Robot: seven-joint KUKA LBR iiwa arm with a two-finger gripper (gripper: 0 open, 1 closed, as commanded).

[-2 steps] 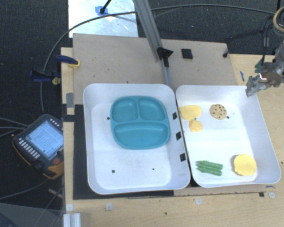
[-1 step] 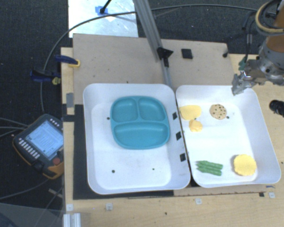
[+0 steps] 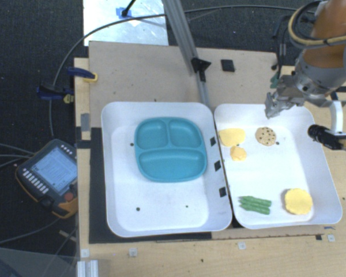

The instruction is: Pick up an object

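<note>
The right bin (image 3: 311,172) holds a chocolate-chip cookie (image 3: 266,136), a yellow piece (image 3: 231,136) with a smaller yellow bit (image 3: 238,153) below it, green beans (image 3: 255,204) and a round yellow item (image 3: 298,201). My gripper (image 3: 273,109) hangs over the bin's far edge, just above and behind the cookie, pointing down. Nothing shows between its fingertips. The grey arm with its orange band (image 3: 334,16) reaches in from the upper right.
The left bin (image 3: 121,206) carries a blue divided plate (image 3: 170,149). A metal pole (image 3: 184,33) slants across the bench behind the bins. A teach pendant (image 3: 49,175) and cables lie to the left, off the bench.
</note>
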